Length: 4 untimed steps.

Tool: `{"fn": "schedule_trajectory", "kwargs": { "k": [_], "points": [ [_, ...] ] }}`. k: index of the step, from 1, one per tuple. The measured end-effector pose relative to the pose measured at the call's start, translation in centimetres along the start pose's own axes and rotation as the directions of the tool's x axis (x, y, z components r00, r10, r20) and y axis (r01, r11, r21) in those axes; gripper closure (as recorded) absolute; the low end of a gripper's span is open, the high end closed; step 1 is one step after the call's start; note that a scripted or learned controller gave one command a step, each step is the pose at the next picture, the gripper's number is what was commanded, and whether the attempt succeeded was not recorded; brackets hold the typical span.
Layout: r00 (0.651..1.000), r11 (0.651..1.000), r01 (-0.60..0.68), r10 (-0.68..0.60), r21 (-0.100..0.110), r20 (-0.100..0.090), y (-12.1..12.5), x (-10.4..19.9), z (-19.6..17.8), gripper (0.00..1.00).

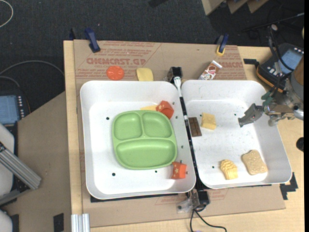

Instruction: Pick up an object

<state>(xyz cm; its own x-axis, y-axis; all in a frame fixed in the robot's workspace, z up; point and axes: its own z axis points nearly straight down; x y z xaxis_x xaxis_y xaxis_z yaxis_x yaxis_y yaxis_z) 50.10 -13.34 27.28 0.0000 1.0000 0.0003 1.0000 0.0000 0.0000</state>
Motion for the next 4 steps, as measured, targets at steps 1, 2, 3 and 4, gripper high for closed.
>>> {"fn": "schedule_trajectory", "kwargs": {
  "k": [1, 2, 3, 4],
  "points": [
    [1.000, 1.000, 0.002, -0.002, 0.016, -0.005, 1.6, 3.9, 16.9, 0.00],
    [1.000, 1.000, -0.002, 0.002, -0.010, 0.006, 8.2, -2.2, 12.2, 0.00],
    [1.000, 1.000, 0.008, -0.008, 0.002, -0.005, 3.0, 7.0, 8.6, 0.00],
    [1.000, 1.000, -0.002, 0.002, 0.001, 0.001, 7.0, 3.3, 19.2, 0.00]
  ]
}}
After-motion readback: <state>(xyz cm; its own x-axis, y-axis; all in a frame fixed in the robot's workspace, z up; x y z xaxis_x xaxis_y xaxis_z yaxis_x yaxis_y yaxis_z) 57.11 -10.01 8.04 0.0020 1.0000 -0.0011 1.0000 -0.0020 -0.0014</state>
